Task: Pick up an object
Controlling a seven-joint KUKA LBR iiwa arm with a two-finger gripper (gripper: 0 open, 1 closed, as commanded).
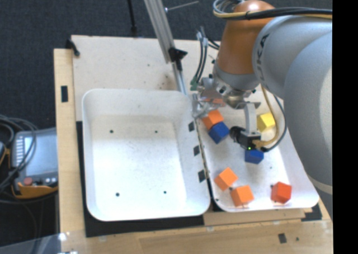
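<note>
In the right bin [296, 191], the claw [208, 107] hangs just above an orange block [212, 118] touching a blue block [218, 132]; whether it is spread, I cannot tell. Best to centre on one block, clear of its neighbour, before closing.

Honestly can't read any text here, no labels, brand names or numbers on the bins [140, 97], the blocks [218, 132] or the arm [291, 57].
</note>
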